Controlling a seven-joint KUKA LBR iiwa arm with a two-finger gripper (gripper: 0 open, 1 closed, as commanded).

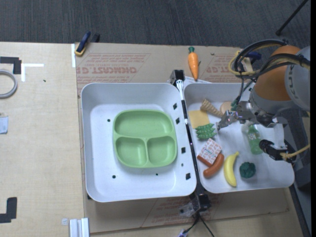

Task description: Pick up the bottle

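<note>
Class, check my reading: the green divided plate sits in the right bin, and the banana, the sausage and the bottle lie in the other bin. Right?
Not quite. In the camera view the green divided plate sits in the left bin; the banana, sausage and bottle lie in the other bin.

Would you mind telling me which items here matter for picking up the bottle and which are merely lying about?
For the job:
bottle, right bin
gripper, over the right bin

Lying about:
banana
sausage
carrot, outside the bins
green tray, left bin
</note>
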